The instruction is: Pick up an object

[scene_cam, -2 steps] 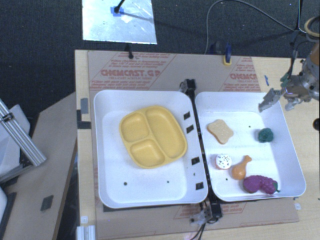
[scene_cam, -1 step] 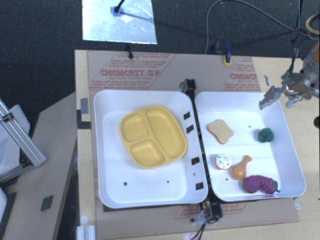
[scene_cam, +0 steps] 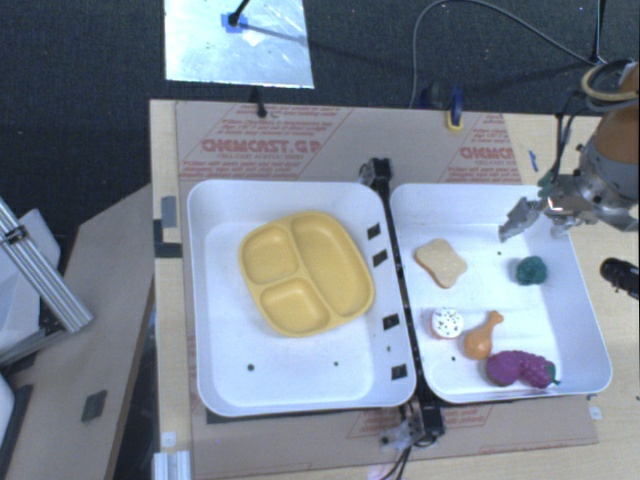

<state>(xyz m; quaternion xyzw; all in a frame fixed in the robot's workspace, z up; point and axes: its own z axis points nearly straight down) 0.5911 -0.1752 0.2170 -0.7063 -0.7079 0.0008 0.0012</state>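
In the right bin lie five small things: a tan bread slice near its left wall, a white dotted ball and an orange drumstick nearer the front, a purple grape bunch at the near right, and a dark green ball toward the right wall. The gripper hangs over the far right part of this bin, above and apart from the green ball, its fingers spread with nothing between them. The left bin beside it on the desk holds a yellow divided plate.
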